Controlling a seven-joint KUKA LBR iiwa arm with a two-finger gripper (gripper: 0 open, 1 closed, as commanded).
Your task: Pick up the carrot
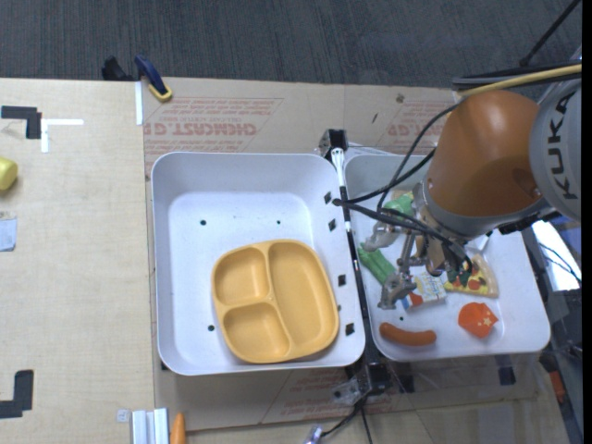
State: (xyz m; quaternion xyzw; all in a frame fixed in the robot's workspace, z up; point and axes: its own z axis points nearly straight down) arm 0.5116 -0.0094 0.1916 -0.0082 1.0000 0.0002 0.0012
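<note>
Two bins (166,276) before us; gripper (400,289) over right bin, above sausage (407,337); finger state we cannot tell.

Dark grey carpet floor (277,17) — pale wood bench (74,294), cardboard sheet (240,118).

We see the arm (490,165) covering much of the right bin (518,336), so what lies beneath it stays hidden. The pizza slice (476,280) and a green item (375,265) are partly covered. At the bottom edge, an orange object (177,425) is cut off.
</note>
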